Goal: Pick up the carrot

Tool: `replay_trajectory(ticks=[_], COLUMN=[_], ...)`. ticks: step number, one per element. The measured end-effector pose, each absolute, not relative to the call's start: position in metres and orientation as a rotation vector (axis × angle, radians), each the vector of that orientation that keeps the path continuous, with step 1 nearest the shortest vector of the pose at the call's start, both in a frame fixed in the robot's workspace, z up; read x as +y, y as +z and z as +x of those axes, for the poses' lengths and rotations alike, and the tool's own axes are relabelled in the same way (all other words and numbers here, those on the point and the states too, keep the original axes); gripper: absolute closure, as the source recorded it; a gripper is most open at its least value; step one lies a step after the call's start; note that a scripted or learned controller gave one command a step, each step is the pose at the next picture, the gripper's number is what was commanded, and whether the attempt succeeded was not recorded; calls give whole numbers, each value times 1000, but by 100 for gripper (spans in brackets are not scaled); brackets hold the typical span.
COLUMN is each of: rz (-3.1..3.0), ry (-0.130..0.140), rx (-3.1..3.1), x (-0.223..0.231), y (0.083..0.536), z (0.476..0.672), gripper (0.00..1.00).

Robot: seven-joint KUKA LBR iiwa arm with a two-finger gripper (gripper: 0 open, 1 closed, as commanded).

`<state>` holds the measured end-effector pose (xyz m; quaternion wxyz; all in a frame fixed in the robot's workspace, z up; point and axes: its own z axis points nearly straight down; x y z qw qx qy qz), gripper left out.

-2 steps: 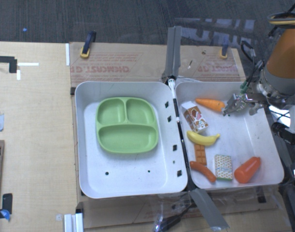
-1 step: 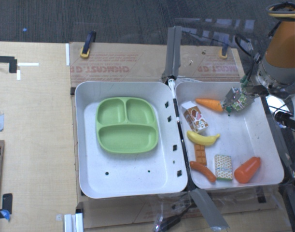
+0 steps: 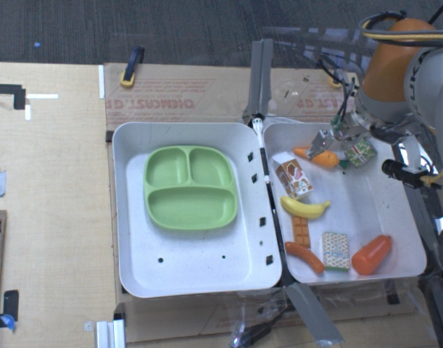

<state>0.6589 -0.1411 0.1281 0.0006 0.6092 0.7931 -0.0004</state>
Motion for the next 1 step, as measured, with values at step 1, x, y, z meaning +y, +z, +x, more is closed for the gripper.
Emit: replay_trajectory(ticks=[1], rz=[1901], ry=[9], rx=[2479], x=[-116], y=[102], z=[651], gripper=[0])
